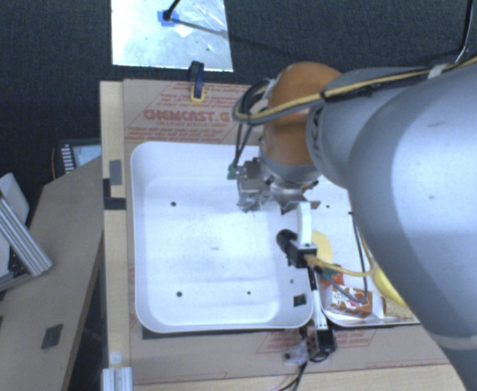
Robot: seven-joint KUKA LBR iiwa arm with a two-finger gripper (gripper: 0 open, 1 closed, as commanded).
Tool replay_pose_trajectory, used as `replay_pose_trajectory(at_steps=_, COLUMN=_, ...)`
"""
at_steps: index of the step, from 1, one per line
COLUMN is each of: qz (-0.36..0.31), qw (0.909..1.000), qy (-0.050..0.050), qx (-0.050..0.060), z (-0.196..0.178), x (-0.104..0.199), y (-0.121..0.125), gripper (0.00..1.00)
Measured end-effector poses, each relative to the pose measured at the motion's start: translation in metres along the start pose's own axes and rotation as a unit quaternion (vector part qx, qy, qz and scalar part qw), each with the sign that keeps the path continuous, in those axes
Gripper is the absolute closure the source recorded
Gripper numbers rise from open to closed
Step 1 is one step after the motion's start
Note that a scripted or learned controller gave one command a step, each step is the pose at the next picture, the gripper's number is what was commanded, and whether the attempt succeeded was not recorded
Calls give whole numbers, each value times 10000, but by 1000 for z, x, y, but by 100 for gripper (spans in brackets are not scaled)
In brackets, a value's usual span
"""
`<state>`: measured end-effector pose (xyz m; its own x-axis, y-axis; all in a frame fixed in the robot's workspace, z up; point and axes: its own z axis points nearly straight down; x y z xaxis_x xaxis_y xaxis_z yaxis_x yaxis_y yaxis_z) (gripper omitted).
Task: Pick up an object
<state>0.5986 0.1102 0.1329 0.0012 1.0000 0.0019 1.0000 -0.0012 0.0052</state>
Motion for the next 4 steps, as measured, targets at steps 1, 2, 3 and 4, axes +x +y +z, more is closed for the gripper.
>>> replay_pose_trajectory(at_steps=1, qz=0, qw=10000, qy=3, qx=-7, z=-11, x=0, y=1, gripper=100)
replay_pose_trajectory(at_steps=2, qz=-40, qw=10000, qy=2, qx=-4, z=-6, x=36, y=55, gripper=100)
replay_pose_trajectory(at_steps=3, qz=-45, qw=10000, qy=6, qx=4, z=-13, x=78, y=71, gripper=100)
replay_pose_trajectory(at_steps=4, qz=-47, qw=10000, qy=9, qx=-1, z=-64, x=128, y=70, gripper=100)
